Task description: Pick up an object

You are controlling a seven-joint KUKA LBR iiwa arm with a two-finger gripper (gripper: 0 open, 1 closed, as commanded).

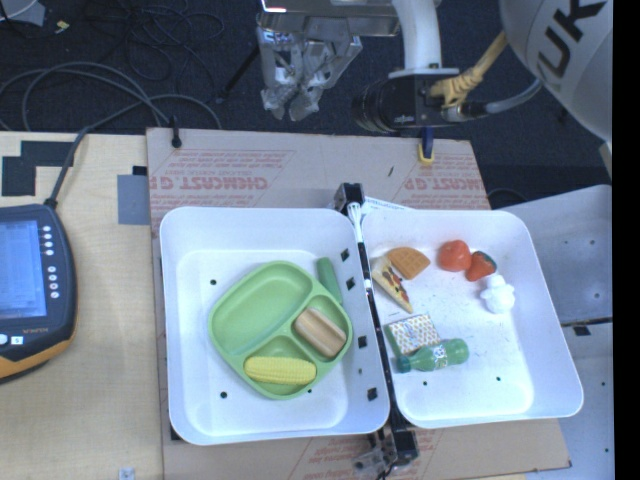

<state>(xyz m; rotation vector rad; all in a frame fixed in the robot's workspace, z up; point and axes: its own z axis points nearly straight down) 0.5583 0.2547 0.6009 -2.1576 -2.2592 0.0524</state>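
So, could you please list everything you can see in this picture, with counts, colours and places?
Shallow white bins: two, side by side on the bench.
Green divided plastic plate: one, left bin.
Yellow toy corn cob: one, plate's near compartment.
Tan toy bread roll: one, plate's right compartment.
Green toy bottle: one, right bin.
Red toy tomato: one, right bin.
Grey teach pendant: one, far left.
Gripper: one, metallic, above the bins' far side.

We see the grey robot arm (560, 28) cut off by the top and right edges. The two-finger gripper (297, 86) is blurred, so we cannot read its fingers. The black handheld screen pendant (30, 288) runs off the left edge. The small patterned packet (411, 333) bears print too small to read.
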